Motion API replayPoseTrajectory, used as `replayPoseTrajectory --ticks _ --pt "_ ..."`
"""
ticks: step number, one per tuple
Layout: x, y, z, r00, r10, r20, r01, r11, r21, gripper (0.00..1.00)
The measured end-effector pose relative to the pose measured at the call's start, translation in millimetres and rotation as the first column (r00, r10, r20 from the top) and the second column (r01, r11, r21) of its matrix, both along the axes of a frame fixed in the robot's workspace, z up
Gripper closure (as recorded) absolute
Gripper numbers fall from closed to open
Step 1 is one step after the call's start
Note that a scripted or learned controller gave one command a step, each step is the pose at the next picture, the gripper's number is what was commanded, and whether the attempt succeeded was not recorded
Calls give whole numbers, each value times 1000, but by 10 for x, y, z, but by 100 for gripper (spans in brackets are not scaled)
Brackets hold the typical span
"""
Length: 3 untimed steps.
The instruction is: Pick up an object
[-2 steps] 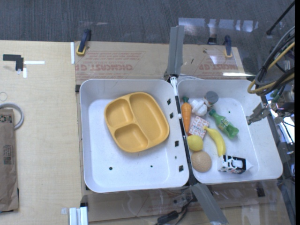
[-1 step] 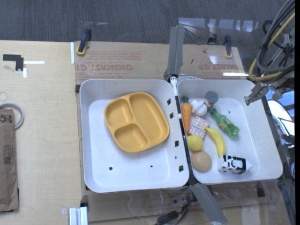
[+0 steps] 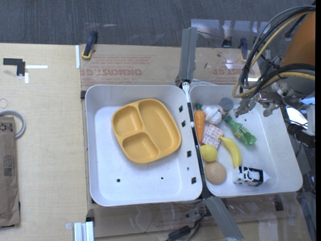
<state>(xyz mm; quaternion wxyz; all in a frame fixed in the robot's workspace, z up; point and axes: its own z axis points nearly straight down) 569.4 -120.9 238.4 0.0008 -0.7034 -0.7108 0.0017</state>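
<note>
The right bin point(image 3: 281, 182) holds several small items: an orange carrot point(image 3: 199, 123), a white garlic-like piece point(image 3: 214, 115), a grey round cap point(image 3: 226, 104), a green bottle point(image 3: 241, 131), a banana point(image 3: 231, 150), a lemon point(image 3: 209, 153), a tan ball point(image 3: 215, 172), a red-and-white packet point(image 3: 212, 134) and a black-and-white carton point(image 3: 249, 175). My gripper point(image 3: 256, 108) hovers over the back of this bin, just above and right of the green bottle. Its fingers point(image 3: 243, 107) are spread open with nothing between them.
A yellow divided plate point(image 3: 145, 130) lies in the left bin point(image 3: 100, 185). A raised divider point(image 3: 190, 129) separates the two bins. Cables and the arm's orange band point(image 3: 304, 34) crowd the upper right. A brown paper bag point(image 3: 7, 164) lies on the bench at far left.
</note>
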Motion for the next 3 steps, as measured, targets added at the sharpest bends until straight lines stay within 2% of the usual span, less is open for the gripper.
replayPoseTrajectory --ticks 1,2,3 --pt "-503 70 -1478 956 -294 0 294 956 0 0" --pt "-510 58 -1396 955 -298 -2 298 955 -1 100" --pt "-516 48 -1314 954 -301 -4 301 954 -3 100"
